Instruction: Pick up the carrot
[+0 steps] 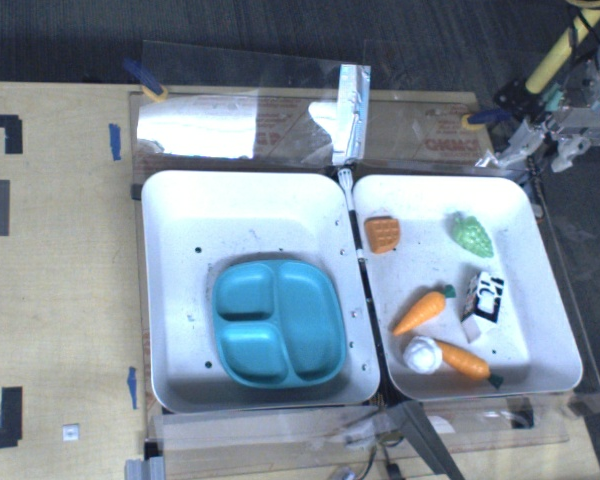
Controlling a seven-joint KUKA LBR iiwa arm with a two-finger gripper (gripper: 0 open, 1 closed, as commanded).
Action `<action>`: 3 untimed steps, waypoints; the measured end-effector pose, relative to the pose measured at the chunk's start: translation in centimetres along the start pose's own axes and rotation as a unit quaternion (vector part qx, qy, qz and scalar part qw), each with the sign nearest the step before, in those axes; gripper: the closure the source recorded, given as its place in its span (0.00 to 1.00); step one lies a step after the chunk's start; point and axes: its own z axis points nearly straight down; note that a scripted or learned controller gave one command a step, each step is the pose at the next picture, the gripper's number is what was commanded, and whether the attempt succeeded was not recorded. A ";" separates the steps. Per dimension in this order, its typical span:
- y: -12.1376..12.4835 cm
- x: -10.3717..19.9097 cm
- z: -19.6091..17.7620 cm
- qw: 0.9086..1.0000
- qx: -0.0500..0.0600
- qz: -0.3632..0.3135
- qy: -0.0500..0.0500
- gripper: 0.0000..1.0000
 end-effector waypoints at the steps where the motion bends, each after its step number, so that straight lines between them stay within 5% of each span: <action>1: -6.0 7.5 16.9 0.997 0.004 0.072 0.001 0.00; 2: -10.9 12.0 18.2 1.000 0.001 0.016 0.001 0.00; 3: -12.1 11.5 18.4 0.998 -0.007 -0.056 -0.001 0.00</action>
